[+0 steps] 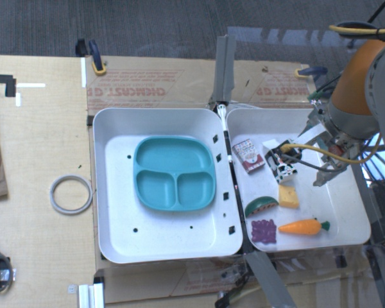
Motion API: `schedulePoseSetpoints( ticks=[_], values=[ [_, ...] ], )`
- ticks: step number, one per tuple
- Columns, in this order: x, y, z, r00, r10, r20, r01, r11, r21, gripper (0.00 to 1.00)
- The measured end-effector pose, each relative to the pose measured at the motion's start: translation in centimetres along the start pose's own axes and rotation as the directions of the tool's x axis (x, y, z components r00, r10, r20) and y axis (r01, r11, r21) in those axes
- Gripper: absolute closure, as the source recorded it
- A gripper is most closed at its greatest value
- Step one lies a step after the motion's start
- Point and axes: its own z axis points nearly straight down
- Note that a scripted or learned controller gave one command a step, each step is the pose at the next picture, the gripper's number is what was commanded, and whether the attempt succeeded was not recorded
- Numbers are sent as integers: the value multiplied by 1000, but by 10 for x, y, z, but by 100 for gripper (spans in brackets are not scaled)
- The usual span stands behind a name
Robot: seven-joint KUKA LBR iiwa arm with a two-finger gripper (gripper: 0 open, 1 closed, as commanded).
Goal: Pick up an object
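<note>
Orange-banded arm slants in from 3 o'clock over the right bin; whether its end effector is apart or together I cannot tell. Cheese, at its 8 o'clock, lies loose and apart from the carrot, probably the easiest pick.

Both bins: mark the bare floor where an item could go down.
Left white bin: bare all round the teal divided plate, widest near the front wall. Right white bin: crowded among yellow block, orange toy carrot and purple grapes; a bare strip behind the red-and-white box.
</note>
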Motion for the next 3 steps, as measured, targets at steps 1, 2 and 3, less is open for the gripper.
schedulePoseSetpoints(
  ticks=[1,2,3],
  values=[
    [4,57,-44,879,-477,0,477,879,-3,0],
    [18,21,94,985,-173,-15,173,985,-11,0],
    [-5,19,-47,917,-400,0,400,917,-2,0]
  ],
)
